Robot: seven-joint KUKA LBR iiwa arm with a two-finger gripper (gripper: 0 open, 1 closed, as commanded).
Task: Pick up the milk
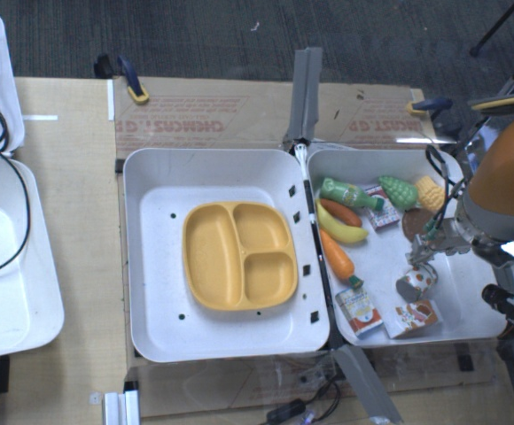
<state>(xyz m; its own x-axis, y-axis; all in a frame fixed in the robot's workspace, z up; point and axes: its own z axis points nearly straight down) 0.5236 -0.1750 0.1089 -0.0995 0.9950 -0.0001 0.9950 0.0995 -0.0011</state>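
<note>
Bench (71, 149): pale wood-coloured top, with a sheet of brown cardboard (239, 113) printed in red lying flat along its far side. Directly on it, two shallow white bins side by side, touching at their inner rims: left bin (151, 237) and right bin (470, 321). A grey bar (307, 87) runs back from the join between them. A small yellow and blue clamp (133, 85) sits at the cardboard's far left corner. White moulded trays (18, 308) rest at the bench's left end.

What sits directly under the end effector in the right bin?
Under the end effector lies a small silvery, reddish item on the right bin floor; what it is stays unclear. The milk carton lies apart, nearer the front.
</note>
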